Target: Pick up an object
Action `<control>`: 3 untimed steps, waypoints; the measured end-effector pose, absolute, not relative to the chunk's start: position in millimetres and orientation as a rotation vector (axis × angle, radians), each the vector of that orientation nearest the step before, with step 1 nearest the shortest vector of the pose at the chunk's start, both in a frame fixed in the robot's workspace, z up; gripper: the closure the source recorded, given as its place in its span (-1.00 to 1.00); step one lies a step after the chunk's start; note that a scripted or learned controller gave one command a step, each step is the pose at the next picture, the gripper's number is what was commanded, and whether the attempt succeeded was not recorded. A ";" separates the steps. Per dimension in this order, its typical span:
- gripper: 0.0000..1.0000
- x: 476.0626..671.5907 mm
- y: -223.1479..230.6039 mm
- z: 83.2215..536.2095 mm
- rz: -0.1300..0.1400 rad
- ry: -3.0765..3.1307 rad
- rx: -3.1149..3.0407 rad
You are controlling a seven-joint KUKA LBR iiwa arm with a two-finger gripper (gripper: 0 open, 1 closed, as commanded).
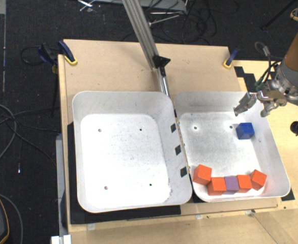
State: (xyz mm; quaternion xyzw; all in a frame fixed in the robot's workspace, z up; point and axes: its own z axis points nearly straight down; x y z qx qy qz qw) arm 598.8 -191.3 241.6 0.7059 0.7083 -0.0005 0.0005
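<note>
A blue cube (245,130) lies in the right bin (189,117), toward its far right side. Along that bin's near rim sits a row of blocks: an orange one (202,174), another orange one (216,185), a purple one (231,183), and two more orange ones (244,182) (259,179). My gripper (255,104) hangs at the right bin's far right edge, just above and behind the blue cube. Its fingers (242,105) are spread apart and nothing is between them.
The left bin (88,105) stands beside the right one. A slanted metal pole (141,27) runs from the top down to the gap between the bins. Clamps (67,54) (230,59) sit at the bench's far corners.
</note>
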 end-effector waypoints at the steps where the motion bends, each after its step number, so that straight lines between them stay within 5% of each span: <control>1: -1.00 598.8 -221.0 127.1 0.017 2.209 2.198; 2: -1.00 619.5 -222.0 107.8 -0.002 2.220 2.225; 3: -1.00 615.5 -174.1 94.9 0.000 2.229 2.216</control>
